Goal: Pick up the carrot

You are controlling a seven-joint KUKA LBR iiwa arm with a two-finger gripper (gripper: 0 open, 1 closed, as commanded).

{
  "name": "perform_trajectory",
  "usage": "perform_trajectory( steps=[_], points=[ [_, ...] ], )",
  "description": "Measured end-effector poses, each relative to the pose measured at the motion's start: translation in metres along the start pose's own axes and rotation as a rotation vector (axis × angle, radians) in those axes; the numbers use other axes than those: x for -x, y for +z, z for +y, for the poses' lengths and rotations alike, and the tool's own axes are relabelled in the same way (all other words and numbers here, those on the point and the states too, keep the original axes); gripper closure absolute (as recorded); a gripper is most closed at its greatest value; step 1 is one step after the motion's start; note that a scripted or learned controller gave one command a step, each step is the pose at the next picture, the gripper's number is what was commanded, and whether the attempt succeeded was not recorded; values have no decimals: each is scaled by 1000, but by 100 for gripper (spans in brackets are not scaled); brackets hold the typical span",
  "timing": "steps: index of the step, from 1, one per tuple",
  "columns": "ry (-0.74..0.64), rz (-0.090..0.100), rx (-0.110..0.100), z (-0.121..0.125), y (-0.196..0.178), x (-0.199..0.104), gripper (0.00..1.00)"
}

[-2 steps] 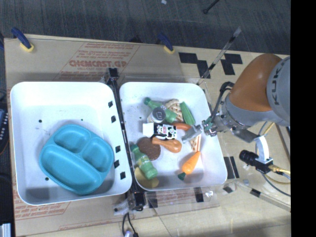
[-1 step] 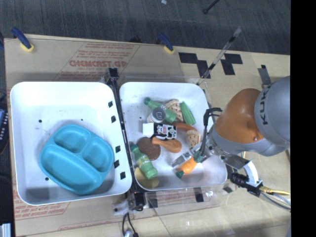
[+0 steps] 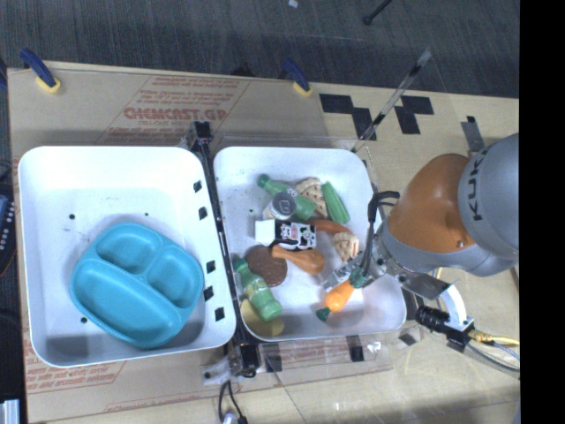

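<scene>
Near edge of the right bin (image 3: 305, 333): I see the carrot (image 3: 339, 297) lying on the floor by the front wall, orange body with green top pointing up-right toward the gripper (image 3: 353, 270). The gripper sits just above the carrot's green end, touching or nearly so; I cannot tell how its fingers stand. Little free room there: front wall close below, right wall just beside.

Left of the carrot, a green bottle (image 3: 259, 294) lies on a yellowish piece in the front-left corner. A brown disc (image 3: 265, 265) is just behind it. Mid-bin clutter: an orange wedge-shaped piece (image 3: 300, 259), a black-and-white carton (image 3: 295, 233). Far side: another green bottle (image 3: 287, 198) and a green pod-shaped item (image 3: 335, 200).

The left bin (image 3: 53, 170) holds a blue divided tray (image 3: 134, 283), with bare floor behind it.
</scene>
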State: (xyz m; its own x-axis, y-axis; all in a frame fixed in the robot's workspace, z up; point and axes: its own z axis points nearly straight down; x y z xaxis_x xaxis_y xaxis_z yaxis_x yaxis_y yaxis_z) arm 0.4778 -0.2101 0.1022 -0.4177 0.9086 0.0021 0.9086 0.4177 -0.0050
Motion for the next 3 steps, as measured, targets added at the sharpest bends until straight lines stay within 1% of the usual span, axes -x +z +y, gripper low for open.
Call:
perform_trajectory(
  steps=[1,2,3],
  points=[
    [0,0,0,0,0,0,0],
    [634,-1,6,0,10,0,0],
    [685,5,-2,29,11,-66,0]
  ],
)
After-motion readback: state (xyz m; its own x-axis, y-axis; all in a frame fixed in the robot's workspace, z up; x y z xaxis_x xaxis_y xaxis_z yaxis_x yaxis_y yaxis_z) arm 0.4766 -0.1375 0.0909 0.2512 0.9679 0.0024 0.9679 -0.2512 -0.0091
